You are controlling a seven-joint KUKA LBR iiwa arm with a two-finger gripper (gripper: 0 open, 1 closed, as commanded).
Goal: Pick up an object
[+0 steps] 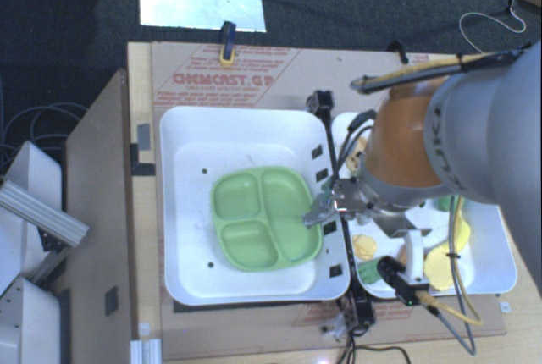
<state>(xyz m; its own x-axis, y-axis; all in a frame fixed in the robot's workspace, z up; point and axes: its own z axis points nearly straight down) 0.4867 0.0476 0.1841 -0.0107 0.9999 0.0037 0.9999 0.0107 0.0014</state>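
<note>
A light green divided plate (258,218) lies in the left white bin (186,151), toward its right side. My gripper (320,210) hangs low over the wall between the two bins, right at the plate's right rim. Nothing shows in its grasp. The grey arm with its orange band (406,142) covers most of the right bin (501,269). Small items lie there beside the arm: a yellow round piece (365,247), a pale yellow object (440,267), a green piece (370,272) and a yellow strip (461,227).
Black clips (320,152) line the divider between the bins. Cables (440,311) trail from the wrist over the right bin's front edge. A brown board (229,74) lies under the bins, with a yellow-handled clamp (227,45) at its back edge.
</note>
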